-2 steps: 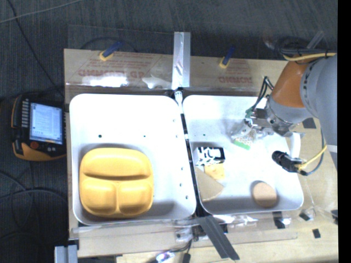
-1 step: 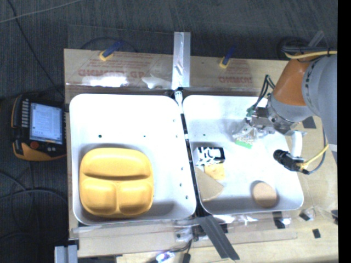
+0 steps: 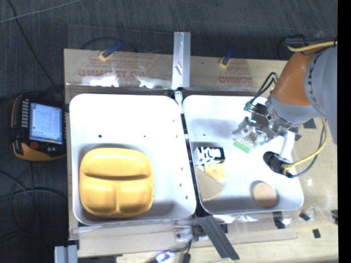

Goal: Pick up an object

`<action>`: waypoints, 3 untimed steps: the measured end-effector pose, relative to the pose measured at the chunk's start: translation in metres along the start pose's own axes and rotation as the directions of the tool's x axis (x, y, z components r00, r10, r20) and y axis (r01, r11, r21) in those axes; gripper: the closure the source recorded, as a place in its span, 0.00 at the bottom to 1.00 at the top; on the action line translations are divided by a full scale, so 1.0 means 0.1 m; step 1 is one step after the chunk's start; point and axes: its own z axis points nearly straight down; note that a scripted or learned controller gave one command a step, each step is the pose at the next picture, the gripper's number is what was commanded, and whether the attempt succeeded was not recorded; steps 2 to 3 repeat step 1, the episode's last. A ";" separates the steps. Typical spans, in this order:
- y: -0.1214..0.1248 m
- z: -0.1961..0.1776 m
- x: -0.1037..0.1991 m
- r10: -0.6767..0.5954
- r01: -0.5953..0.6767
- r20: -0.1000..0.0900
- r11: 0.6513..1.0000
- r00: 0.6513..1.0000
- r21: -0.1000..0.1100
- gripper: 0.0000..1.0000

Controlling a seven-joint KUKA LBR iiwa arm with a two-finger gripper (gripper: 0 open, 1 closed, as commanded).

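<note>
The yellow mould [image 3: 116, 181] fills the left bin [image 3: 93, 106] at seven o'clock; in the right bin [image 3: 219, 201], a black-and-white card [image 3: 210, 154] at centre, a brown lump [image 3: 264, 194] at five o'clock; the end effector [image 3: 249, 136] hangs at three o'clock, something green at its tip, grip I cannot tell; I'd descend squarely, close gently.

A handheld control pendant [image 3: 39, 127] lies on dark carpet [image 3: 109, 10].
</note>
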 end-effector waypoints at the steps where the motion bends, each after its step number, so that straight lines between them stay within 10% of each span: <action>1: 0.06 -0.47 0.40 -0.117 0.117 0.001 0.993 0.993 0.000 1.00; 3: 0.06 -0.47 0.40 -0.117 0.117 0.001 0.993 0.993 0.000 1.00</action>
